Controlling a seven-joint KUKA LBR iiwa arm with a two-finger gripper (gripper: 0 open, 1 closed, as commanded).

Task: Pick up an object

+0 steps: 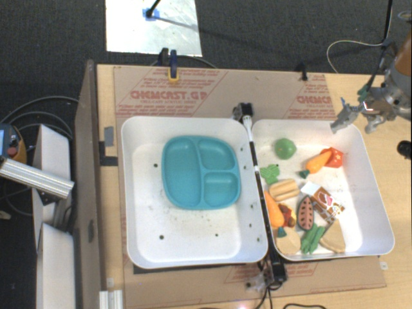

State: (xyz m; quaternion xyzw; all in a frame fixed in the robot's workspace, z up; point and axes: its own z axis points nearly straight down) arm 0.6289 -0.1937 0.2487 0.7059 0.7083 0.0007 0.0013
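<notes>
The right bin [376,201] holds several toy foods: a green ball [284,149], an orange and red vegetable [324,159], a tan bun [284,189], a watermelon slice [305,212], a brown and white packet [326,202] and green beans [312,239]. My gripper [355,122] hangs over the bin's far right corner, above and to the right of the orange vegetable. Its two fingers are spread apart, open, with nothing between them.
The left bin [145,237] bears a teal divided plate [200,172]. A black divider [256,172] runs between the bins. Cardboard [193,95] lies under both. A clamp [171,63] sits at the bench's far edge, and cables [38,108] lie off to the left.
</notes>
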